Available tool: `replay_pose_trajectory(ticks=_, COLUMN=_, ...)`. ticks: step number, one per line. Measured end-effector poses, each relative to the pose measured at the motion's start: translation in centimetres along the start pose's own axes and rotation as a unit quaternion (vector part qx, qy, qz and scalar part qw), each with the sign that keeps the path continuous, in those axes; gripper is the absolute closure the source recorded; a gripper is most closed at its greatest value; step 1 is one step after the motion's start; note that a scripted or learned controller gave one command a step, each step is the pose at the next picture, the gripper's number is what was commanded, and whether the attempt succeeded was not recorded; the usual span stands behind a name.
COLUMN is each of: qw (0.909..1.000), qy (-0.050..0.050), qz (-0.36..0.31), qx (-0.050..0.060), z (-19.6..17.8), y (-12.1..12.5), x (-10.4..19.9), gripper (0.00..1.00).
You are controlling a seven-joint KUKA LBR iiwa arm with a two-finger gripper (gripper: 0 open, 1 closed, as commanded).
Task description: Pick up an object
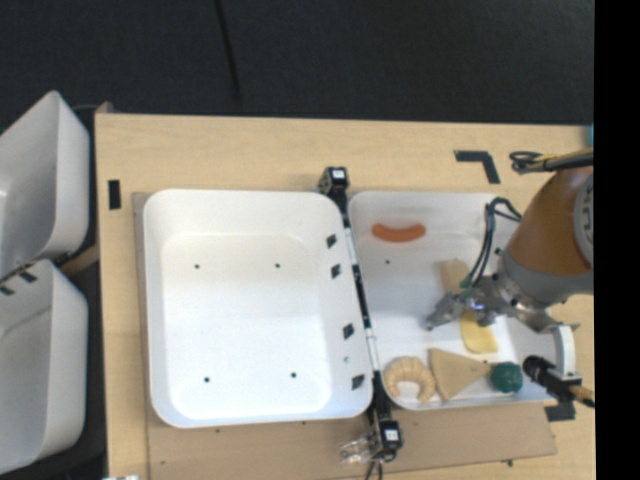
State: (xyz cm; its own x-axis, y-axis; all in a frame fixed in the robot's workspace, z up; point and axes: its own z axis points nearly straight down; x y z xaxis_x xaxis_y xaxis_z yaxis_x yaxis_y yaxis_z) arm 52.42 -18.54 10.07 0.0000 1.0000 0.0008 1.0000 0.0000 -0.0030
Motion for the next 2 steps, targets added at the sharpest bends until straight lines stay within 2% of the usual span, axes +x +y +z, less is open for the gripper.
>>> replay_pose_trajectory(ticks=1, qw=1.0000, qy=-0.002, qz=0.001, qx=-0.003, z=-7.4, y=-3.4, x=-4.5, gripper=0.00)
replay_pose_trajectory(ticks=2, qw=1.0000, qy=-0.002, qz=-0.002, qx=-0.004, z=-17.3, y=3.5, x=-4.3, gripper=0.00)
